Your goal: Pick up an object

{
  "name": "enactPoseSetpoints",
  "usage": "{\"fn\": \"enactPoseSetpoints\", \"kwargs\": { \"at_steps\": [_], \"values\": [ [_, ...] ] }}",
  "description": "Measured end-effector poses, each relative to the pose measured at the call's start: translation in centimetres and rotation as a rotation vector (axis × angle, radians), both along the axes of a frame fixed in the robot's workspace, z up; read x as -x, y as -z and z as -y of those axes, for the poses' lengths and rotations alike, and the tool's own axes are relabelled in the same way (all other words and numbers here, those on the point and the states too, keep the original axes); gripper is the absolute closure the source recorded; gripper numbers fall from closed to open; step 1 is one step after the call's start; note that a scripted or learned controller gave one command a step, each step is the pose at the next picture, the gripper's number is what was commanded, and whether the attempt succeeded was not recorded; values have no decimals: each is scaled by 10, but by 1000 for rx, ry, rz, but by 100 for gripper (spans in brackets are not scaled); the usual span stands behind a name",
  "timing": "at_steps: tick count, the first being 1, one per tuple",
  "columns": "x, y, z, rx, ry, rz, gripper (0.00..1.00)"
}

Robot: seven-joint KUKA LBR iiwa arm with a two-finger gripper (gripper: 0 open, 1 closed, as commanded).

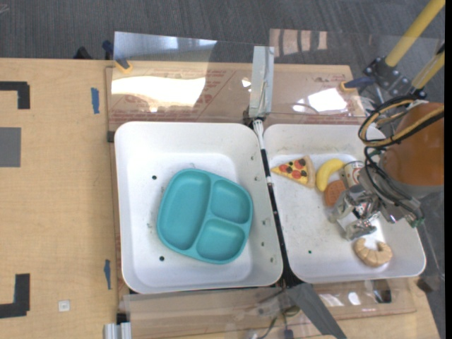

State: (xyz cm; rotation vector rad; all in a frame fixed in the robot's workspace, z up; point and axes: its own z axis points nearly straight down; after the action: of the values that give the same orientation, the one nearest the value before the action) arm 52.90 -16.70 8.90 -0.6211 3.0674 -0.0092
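The gripper (359, 219) hangs low in the right bin (311, 256), among a cluster of toy food; whether it is apart or together cannot be told from this slant, since cables and metal parts blur into each other there.

Taking the gripper as the landmark: a croissant (372, 252) lies just below it, close to the bin's near wall. A reddish-brown sausage-like piece (334, 193) sits just to its left and slightly above, touching or nearly touching a banana (327, 172) farther up. A pizza slice (296, 170) lies well to its upper left, near the divider. A teal divided plate (205, 216) rests far to its left, in the other bin (141, 154).

These toys are probably light, hollow plastic, stiff and rather slick, so they may squirt out of a pinch. The croissant looks the nearest candidate; I would take it across its narrow middle, not its tapering ends. The pizza slice is flat and would be hard to get under.
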Motion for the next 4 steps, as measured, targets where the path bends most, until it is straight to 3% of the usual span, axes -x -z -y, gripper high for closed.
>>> {"fn": "enactPoseSetpoints", "kwargs": {
  "at_steps": [1,2,3,4],
  "values": [
    [-43,0,-49,-1,-282,2,100],
    [-64,-117,12,6,-384,3,100],
    [-71,-195,50,7,-805,-3,100],
    [-126,-257,55,5,-905,-3,100]
  ]
}}
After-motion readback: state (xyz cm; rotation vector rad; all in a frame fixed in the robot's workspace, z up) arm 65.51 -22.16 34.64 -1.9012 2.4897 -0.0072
